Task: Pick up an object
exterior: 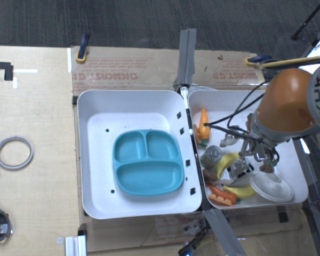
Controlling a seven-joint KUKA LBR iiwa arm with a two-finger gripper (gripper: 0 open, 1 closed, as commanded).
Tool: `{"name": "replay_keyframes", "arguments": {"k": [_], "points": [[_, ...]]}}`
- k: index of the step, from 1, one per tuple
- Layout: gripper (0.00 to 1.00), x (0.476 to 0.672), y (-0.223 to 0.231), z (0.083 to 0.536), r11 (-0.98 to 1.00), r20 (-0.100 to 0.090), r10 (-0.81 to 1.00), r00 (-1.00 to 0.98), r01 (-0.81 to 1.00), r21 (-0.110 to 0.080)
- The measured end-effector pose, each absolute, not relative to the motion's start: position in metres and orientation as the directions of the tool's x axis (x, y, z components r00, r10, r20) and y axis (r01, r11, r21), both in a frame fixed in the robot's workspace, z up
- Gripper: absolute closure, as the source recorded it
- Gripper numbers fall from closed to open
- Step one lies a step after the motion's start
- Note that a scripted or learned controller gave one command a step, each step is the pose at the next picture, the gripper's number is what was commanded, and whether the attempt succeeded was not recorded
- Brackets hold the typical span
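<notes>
Low in the right bin [303, 170], the gripper [254, 154], poised above the clutter under the arm's orange band [288, 103]. Cannot tell whether clenched or released, nor whether grasping anything. Just left of it, a yellow banana [224, 163], touching a greyish cup-like thing [210, 154]. Nearer, a white lid [273, 188], a second yellow piece [244, 191] and a red-orange piece [222, 197] at the near-left corner. Farther off, against the left wall, an orange carrot [203, 124]. Over in the left bin [90, 143], a blue divided plate [148, 161]. Well left on the bench, a grey tape roll [13, 152].
</notes>
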State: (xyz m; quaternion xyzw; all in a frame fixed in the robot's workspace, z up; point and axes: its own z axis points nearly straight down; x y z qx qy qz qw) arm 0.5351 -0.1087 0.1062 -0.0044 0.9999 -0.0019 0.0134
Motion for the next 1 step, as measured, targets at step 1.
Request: {"name": "replay_keyframes", "arguments": {"k": [1], "points": [[0.0, 0.6243, -0.1118, 0.107, 0.997, -0.027, 0.079, -0.997, 0.079, -0.004]]}}
